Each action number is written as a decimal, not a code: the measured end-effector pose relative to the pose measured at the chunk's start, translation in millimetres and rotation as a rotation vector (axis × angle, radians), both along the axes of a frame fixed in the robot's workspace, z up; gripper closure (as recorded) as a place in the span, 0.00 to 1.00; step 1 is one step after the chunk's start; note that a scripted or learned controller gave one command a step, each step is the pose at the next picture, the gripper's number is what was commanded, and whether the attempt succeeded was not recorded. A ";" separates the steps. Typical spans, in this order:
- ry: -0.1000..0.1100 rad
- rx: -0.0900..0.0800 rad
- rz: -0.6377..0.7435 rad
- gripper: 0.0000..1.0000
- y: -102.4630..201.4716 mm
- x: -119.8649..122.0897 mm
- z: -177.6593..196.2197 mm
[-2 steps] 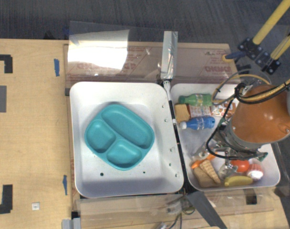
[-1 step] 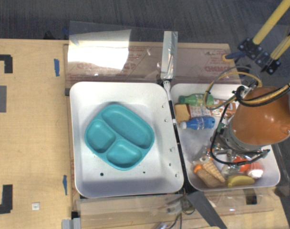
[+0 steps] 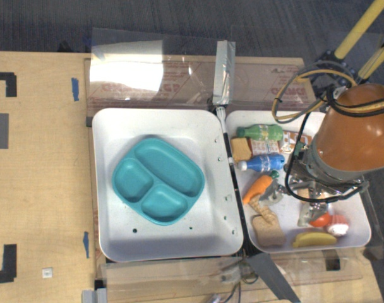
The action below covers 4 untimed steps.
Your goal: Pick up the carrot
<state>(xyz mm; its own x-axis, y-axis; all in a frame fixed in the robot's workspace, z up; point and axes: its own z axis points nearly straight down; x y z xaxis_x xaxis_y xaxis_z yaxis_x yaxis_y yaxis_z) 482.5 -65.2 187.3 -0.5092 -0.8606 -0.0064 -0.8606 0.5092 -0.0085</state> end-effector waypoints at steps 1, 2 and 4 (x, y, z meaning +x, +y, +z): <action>0.002 0.002 -0.073 0.00 -31.1 33.5 -85.3; 0.004 0.000 0.220 0.00 -69.8 135.7 -100.2; 0.006 -0.001 0.493 0.00 -36.3 175.2 -100.8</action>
